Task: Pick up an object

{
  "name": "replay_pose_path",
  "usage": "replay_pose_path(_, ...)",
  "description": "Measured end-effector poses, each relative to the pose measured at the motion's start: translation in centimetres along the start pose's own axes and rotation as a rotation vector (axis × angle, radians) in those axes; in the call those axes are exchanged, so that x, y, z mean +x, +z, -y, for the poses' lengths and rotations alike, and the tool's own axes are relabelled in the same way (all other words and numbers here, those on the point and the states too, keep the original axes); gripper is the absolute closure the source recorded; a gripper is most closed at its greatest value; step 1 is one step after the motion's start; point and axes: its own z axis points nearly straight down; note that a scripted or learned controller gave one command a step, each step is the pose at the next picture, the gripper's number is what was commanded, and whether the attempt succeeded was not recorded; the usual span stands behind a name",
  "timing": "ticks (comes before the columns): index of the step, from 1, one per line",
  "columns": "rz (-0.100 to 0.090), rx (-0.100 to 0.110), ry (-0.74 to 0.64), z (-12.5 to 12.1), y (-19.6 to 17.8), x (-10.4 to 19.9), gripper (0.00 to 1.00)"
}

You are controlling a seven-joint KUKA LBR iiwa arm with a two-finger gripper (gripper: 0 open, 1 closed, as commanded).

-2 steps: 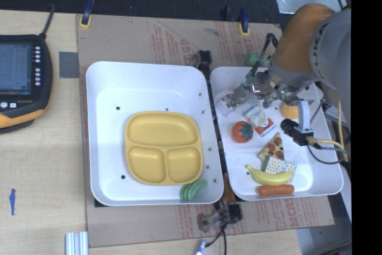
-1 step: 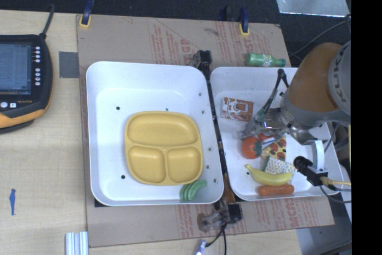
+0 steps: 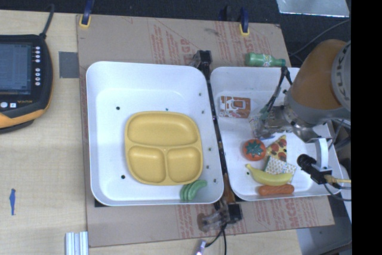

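Reaching in from the right, the arm [image 3: 319, 83] hangs over the right bin [image 3: 236, 185], its gripper [image 3: 267, 123] low near the bin's middle; whether it is open or closed cannot be told. Just below and left of the gripper lies a tomato [image 3: 253, 149], with a pizza slice [image 3: 277, 151] beside it. Nearer the front edge lie a banana [image 3: 270, 175] and a sausage [image 3: 276, 190]. A small carton [image 3: 234, 107] lies toward the bin's back left, left of the gripper. The left bin [image 3: 104, 128] carries a yellow tray [image 3: 162, 147] and a green pod [image 3: 193, 190] in its front right corner. A green bottle [image 3: 264, 60] lies on the worktop behind the right bin.
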Motion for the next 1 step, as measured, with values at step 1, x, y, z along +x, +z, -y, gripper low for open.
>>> replay_pose_path(1,0.000,0.000,0.000,0.01,0.01,0.01,0.00)
